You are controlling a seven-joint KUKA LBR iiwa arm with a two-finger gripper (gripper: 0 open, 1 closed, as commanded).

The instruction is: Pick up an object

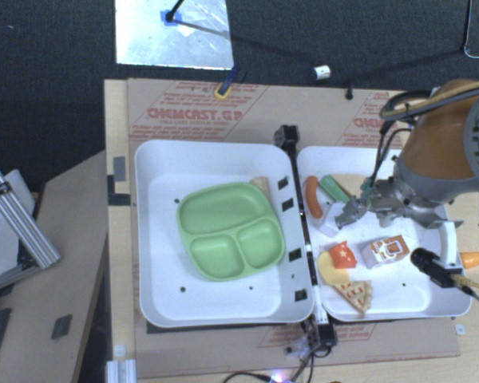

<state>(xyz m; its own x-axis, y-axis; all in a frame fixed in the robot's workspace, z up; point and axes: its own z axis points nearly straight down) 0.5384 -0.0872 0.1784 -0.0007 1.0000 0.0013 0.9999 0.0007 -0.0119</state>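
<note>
Below, we see a brown board (191,112) with red lettering bearing two shallow white plastic bins, left (156,214) and right (399,298), over dark carpet (48,70). Our gripper (353,212) hangs in the right bin; whether it is spread or closed, we cannot tell. A small red-and-white carton (385,250) lies just beside it, near a red block (342,254).

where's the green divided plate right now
The green divided plate lies in the left bin, near its middle, just left of the divider between the two bins.
</note>
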